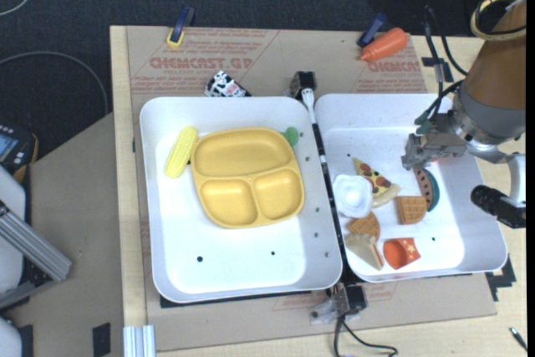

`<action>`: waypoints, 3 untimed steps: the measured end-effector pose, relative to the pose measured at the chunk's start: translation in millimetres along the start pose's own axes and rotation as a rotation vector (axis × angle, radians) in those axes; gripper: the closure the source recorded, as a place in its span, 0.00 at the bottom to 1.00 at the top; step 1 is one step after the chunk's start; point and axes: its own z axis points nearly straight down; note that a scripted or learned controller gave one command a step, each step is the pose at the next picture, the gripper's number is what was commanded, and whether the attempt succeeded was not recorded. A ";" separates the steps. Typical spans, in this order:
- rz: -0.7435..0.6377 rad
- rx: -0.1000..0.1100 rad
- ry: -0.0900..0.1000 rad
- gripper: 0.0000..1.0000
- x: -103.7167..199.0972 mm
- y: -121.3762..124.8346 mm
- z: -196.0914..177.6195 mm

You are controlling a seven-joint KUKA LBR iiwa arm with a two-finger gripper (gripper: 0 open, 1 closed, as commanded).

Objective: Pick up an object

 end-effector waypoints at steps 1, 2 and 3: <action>0.000 -0.003 0.000 1.00 44.8 29.6 -15.0; 0.001 -0.001 0.000 1.00 90.6 53.0 -4.5; 0.004 -0.001 -0.001 1.00 97.6 70.2 -2.9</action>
